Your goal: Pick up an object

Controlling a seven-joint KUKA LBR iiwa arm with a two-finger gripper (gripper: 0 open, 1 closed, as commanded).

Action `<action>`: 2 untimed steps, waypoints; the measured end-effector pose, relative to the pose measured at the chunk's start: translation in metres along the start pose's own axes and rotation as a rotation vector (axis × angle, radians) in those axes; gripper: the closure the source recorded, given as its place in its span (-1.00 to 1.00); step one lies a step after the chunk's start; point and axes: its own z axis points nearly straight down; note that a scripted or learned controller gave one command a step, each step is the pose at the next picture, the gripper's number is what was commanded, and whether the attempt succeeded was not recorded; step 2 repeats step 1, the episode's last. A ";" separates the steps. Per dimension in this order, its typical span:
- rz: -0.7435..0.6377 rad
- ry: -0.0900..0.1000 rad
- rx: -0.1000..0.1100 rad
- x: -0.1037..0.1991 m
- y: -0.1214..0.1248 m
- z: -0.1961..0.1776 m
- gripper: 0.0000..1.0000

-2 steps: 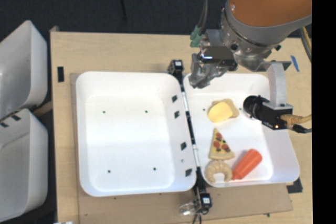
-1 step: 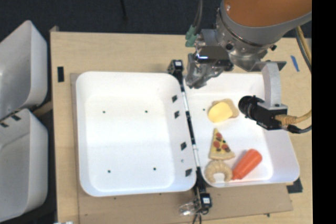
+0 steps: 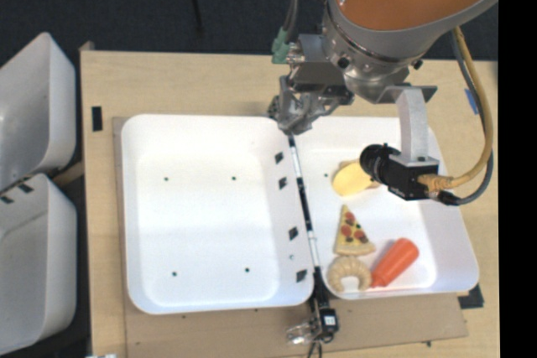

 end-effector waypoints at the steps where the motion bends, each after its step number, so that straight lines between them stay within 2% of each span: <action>1: -0.003 0.002 -0.002 0.053 0.001 -0.032 1.00; 2: -0.003 0.002 -0.002 0.053 0.001 -0.032 1.00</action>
